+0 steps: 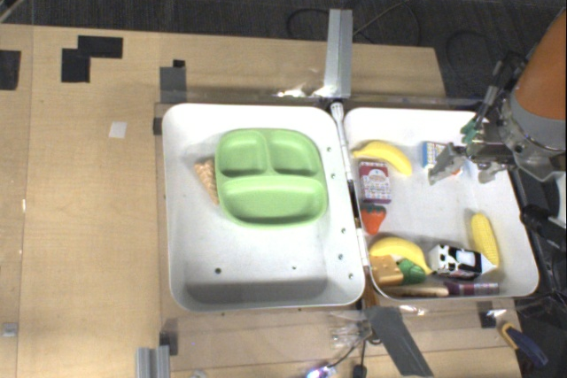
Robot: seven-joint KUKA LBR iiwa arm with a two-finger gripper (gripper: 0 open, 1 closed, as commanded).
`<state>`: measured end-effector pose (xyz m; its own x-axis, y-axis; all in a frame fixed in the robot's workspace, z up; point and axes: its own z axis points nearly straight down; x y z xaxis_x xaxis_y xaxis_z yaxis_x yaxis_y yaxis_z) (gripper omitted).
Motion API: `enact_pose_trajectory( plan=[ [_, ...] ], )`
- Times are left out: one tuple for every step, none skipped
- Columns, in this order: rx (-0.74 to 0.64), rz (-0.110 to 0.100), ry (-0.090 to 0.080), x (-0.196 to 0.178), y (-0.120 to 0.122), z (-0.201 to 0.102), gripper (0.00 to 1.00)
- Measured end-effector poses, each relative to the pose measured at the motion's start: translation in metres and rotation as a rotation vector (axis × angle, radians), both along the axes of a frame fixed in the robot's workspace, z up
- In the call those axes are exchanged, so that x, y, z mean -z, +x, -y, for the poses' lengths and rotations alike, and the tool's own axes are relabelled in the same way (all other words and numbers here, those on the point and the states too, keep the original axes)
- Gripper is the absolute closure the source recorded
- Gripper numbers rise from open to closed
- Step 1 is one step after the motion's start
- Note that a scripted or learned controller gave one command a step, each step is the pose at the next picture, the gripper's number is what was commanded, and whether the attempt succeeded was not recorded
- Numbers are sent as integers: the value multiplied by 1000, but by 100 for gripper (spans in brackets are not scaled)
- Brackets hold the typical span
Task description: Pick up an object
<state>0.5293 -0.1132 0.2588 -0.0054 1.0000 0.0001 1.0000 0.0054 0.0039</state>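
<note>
1. the arm (542,93) reaches in from the right over the right bin (523,217), its orange band at the frame's edge and the grey wrist angled down and leftward.
2. the gripper (467,167) hangs above the bin's upper right part; its 2 fingers (443,165) are spread apart with nothing between them, only white bin floor showing in the gap.
3. just beside the left finger lies a small blue-and-white carton (431,152), boxy and flat-sided.
4. a yellow banana (384,156), smooth and curved, lies near the bin's upper left, just above a dark red printed packet (375,182), rectangular and flat.
5. below the packet is a small carrot-like piece (374,217), orange with a green end.
6. a yellow corn cob (484,239), elongated and ridged, lies well to the right, below the gripper.
7. along the bin's lower edge a cluster crowds together: a rounded yellow fruit (396,252), a green piece (411,268), a black-and-white patterned object (455,260) and a thin stick-like item (452,287).
8. the left bin (186,217) holds a green divided plate (269,174), glossy plastic with 3 compartments and rounded corners.
9. a tan, grainy-textured item (206,180) pokes out at the plate's left edge, partly hidden.
10. both bins are shallow, white and smooth-walled, resting on a pale wooden bench (80,217).
</note>
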Motion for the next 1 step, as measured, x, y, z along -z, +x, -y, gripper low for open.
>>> enact_pose_trajectory(
  plan=[
    [3, 1, 0, 24, 49, -31, 0]
  ],
)
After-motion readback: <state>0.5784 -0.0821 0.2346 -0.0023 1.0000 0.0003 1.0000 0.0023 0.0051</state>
